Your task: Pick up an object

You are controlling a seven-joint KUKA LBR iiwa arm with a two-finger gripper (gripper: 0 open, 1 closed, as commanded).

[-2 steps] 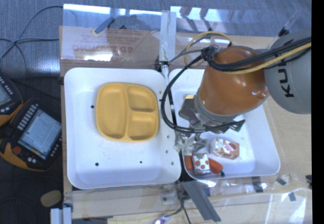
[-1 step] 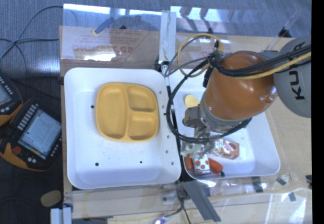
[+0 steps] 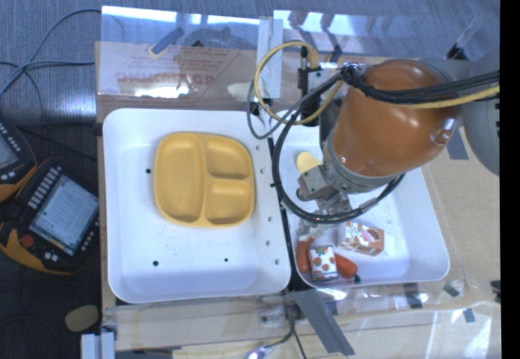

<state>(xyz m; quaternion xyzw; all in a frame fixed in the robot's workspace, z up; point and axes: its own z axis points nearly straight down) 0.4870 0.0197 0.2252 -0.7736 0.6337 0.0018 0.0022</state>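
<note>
Object: you see a small white-and-red printed carton (image 3: 324, 262), upright at the right white bin's (image 3: 431, 256) front edge.
Claw: the claw (image 3: 325, 223) sits just above it; grip, you cannot tell.
Neighbours: orange-red packet (image 3: 362, 239) beside.

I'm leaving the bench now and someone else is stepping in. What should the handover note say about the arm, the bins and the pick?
Arm reaches in over the right bin, wrist pointing down; the gripper sits low above the items at the bin's front, and its state cannot be read from here.
Right bin: a small carton, a red-and-white box on something orange, and a yellow piece behind the wrist.
Left bin: a yellow divided tray.
Done: approach only; nothing is seen lifted.
Left: grasp one item and raise it.
</note>
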